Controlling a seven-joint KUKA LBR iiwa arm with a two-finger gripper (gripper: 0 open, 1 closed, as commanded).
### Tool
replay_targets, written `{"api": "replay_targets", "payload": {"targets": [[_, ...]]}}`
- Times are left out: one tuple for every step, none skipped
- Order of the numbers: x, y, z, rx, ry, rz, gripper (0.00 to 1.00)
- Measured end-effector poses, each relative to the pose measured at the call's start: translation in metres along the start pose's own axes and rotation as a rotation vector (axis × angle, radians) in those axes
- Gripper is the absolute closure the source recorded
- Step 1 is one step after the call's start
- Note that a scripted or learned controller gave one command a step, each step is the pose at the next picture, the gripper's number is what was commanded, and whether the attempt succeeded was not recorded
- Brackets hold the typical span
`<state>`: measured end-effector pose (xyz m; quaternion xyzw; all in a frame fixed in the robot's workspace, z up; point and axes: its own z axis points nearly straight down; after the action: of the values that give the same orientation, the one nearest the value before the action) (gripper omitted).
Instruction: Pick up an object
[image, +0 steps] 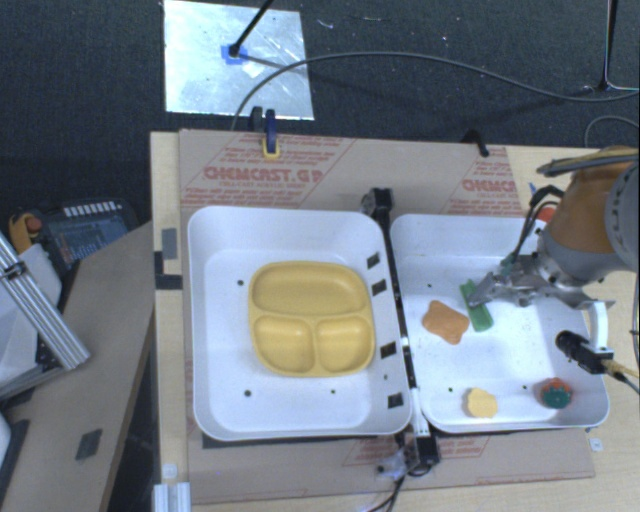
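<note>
Reaching in from three o'clock, the hand (487, 293) is seen low in the right bin (440, 235), its tip at the upper end of a green block (477, 306). Whether it is released or clenched cannot be told, since the metal parts blur together there; the block is not clearly seen between them. The green block lies slanted near the bin's centre, with an orange piece (445, 322) just beside it at eight o'clock. A yellow piece (481, 403) is found toward six o'clock of the same bin, near the front wall, and a small round object in green and red (555, 393) sits at the five o'clock corner. The left bin (215, 300) is occupied by a yellow divided tray (307, 317), placed at its centre. Both bins rest side by side on a board on the counter (165, 200).
</note>
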<state>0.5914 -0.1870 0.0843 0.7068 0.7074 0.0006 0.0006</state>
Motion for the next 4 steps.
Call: {"api": "replay_targets", "payload": {"targets": [[0.0,0.002,-0.014,-0.007,-0.001,0.0,1.0],[-0.01,0.001,-0.066,-0.004,-0.002,0.001,1.0],[-0.009,0.005,-0.109,-0.003,-0.001,-0.003,1.0],[-0.018,0.001,-0.164,-0.004,-0.002,-0.001,1.0]]}}
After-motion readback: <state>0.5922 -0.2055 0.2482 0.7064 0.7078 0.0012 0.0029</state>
